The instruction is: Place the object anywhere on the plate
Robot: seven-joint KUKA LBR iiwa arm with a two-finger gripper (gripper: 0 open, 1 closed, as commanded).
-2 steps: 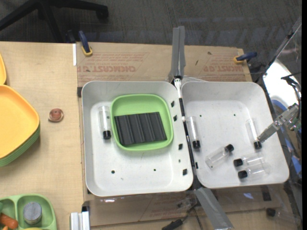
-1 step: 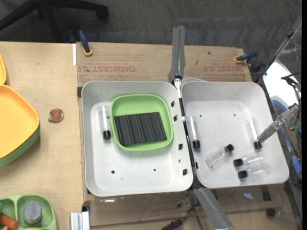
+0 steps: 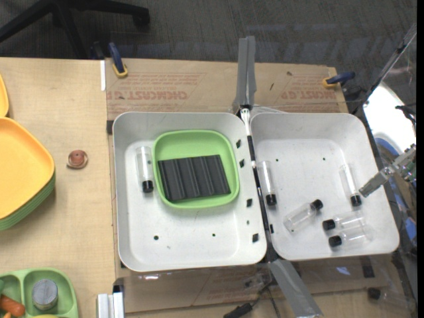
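Camera view: vial [image 3: 346, 183] beside end effector [image 3: 368, 187]

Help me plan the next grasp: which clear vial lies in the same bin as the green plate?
The vial beside the green plate's left edge, black cap toward the camera. The other vials lie in the right bin.

I see two white bins, the left bin [image 3: 132, 237] and the right bin [image 3: 298, 138], of smooth plastic with a soft shine. The green plate [image 3: 193, 141] looks like matt plastic, and the dark ribbed pad [image 3: 196, 177] on it seems dull, maybe rubber. The vials [image 3: 301, 214] are clear glossy plastic or glass with black caps. Under the bins lies brown cardboard [image 3: 172, 91], matt, on a pale wooden bench [image 3: 46, 257].
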